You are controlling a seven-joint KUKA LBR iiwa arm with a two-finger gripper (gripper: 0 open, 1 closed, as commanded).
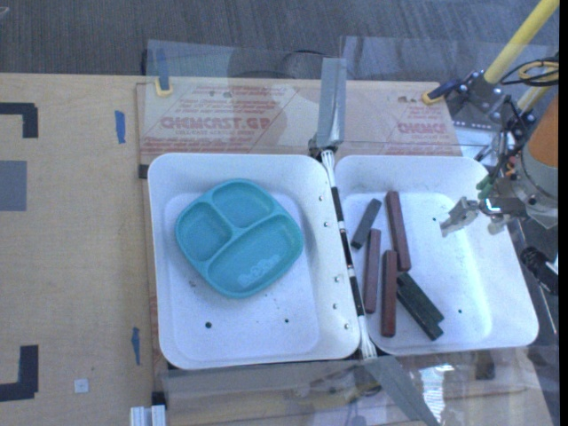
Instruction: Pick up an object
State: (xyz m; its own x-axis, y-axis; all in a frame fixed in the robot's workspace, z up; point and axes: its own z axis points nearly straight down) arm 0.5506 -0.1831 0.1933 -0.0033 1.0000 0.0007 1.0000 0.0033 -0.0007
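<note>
Over on the left the pale wooden desk [71, 238] carries a few black corner marks and bits of blue tape. Next comes the left shallow white plastic bin [169, 327], and in it lies a round teal plastic plate with three compartments [238, 236], sitting a little toward the bin's far left part, flat on the floor of the bin. A grey divider strip [332, 105] runs up between the two bins at the back. In the right shallow white plastic bin [479, 309] there is a loose cluster of sticks toward its left half: a short dark grey bar [365, 223] tilted at the top, three long reddish-brown wooden sticks [397, 230] standing roughly parallel, and a dark green-black flat bar [418, 303] lying slantwise at the near end, touching the lower brown sticks. To the right of them, well apart from the sticks, the metal two-finger hand [461, 216] hangs over the bin's right half with its fingers spread apart and nothing between them. The grey arm with its orange band [541, 145] comes in from the right edge.
</note>
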